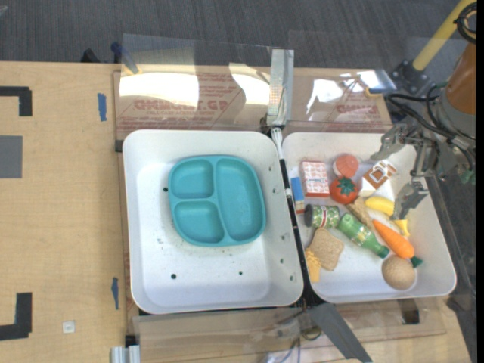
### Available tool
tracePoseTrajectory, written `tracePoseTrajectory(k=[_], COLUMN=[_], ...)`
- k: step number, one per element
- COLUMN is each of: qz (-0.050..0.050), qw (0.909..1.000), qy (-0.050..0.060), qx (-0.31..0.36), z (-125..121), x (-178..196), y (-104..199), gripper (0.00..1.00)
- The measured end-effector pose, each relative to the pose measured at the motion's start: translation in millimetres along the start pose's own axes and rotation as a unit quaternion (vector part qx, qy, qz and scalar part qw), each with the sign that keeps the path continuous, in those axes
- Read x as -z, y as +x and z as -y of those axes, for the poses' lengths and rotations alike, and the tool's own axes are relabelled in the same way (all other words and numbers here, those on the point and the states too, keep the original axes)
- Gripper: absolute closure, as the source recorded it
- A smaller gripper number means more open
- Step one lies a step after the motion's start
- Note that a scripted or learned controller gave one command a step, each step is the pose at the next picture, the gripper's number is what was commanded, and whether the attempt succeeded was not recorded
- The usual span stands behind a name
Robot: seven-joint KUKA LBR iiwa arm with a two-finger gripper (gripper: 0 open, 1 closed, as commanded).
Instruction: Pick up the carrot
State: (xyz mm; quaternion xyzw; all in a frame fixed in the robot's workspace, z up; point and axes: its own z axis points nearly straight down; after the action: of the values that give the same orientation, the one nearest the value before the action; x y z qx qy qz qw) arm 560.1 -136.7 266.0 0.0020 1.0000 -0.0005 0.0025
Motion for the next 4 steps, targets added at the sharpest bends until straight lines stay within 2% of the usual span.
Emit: tracePoseTrajectory(k=[1,2,3,4], qz=[-0.005,0.001,0.003,-0.002], qw=[0.9993,0.9999,0.9877,0.9772], qy=[-0.002,0.0,-0.001,-0.001], qx=[0.038,0.014,0.156,0.213], z=[12,-14,-93,5], x=[-152,-178,-79,-117], y=[61,66,74,73], gripper=[0.0,0.0,0.0,0.0])
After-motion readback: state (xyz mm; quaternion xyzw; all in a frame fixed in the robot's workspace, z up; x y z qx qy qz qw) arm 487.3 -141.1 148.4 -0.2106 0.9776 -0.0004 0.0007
